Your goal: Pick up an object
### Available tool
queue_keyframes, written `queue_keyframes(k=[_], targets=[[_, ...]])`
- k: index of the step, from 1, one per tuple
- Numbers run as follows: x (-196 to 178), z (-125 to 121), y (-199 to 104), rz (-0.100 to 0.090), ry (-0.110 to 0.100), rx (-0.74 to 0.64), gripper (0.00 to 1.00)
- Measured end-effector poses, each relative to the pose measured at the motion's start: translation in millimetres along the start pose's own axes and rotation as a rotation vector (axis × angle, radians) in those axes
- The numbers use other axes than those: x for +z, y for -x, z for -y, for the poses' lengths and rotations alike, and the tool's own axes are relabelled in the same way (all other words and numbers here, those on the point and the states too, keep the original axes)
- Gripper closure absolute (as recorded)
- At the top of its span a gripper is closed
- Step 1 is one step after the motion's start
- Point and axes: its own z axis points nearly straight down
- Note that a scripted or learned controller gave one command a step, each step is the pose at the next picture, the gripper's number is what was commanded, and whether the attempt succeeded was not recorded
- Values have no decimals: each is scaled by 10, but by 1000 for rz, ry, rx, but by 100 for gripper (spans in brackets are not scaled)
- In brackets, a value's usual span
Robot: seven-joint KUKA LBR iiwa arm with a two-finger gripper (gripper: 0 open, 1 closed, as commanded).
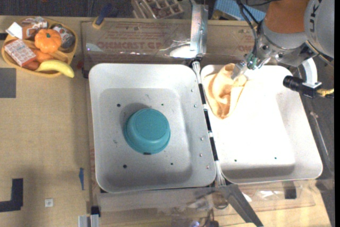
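Teal bowl [147,130] sits upside down in the left bin [101,87], while upper right the claw [240,72] pinches a yellow cloth [224,94], its bulk draping into the right bin [276,130].

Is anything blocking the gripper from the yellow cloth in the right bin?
Nothing visible. The gripper is already at the top edge of the yellow cloth in the right bin; the teal bowl sits apart in the left bin.

gripper [243,69] low, arm angled leftward
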Motion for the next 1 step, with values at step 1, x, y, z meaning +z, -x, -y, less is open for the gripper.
queue_keyframes(k=[1], targets=[[-1, -168, -215, -2, 1, -455, 100]])
